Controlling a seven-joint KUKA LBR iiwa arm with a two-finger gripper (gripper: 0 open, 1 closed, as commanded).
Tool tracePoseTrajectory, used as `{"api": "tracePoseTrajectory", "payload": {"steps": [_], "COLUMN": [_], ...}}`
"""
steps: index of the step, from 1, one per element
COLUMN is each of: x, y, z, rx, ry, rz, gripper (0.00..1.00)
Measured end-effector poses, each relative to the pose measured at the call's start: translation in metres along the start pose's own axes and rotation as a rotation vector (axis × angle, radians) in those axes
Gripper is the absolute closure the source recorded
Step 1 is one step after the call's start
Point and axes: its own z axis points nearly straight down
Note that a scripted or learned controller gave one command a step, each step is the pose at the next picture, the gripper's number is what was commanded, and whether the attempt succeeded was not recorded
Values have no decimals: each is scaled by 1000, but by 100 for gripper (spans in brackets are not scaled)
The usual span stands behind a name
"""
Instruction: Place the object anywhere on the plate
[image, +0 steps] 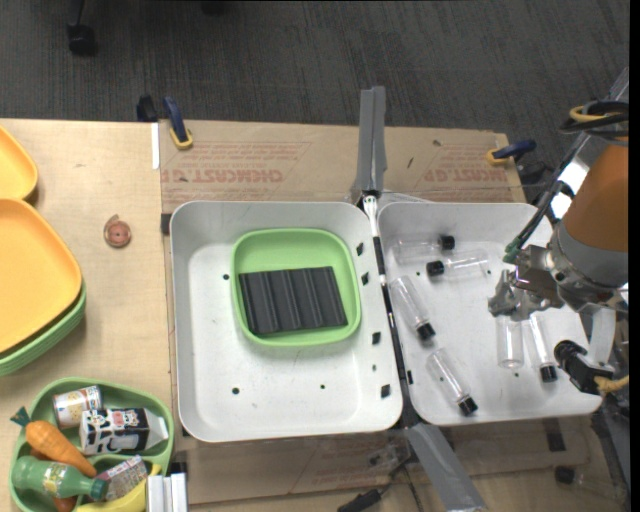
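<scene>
yellow plates lie stacked at the far left of the desk, cut by the frame edge, with a small round pinkish thing just beside them. below them sits a green bowl of toy food: a carrot, a can, a black-and-white carton and a green bottle. next comes the left white bin, resting on brown cardboard held by clamps. in this bin lies the green plate, square with rounded corners, and a dark ribbed slab covers most of its floor. a grey post stands behind the seam where the two bins meet. the right white bin holds several clear tubes with black caps, scattered apart: one tube near the seam, one short tube toward the back, one near the front rim, and a capless-looking tube under the arm. the gripper hangs low over that right bin, close above this tube; whether the fingers are wide or narrow cannot be told from this slant, and no tube is seen between them. cables and another tube crowd the space beside it.
</scene>
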Motion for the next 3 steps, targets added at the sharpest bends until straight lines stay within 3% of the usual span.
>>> {"api": "tracePoseTrajectory", "payload": {"steps": [1,2,3], "x": [36,114,177], "y": [-1,28,29], "z": [-38,-21,17], "rx": [-2,0,2], "ry": [1,-1,-1], "rz": [-85,-169,-229], "gripper": [100,100,100]}}
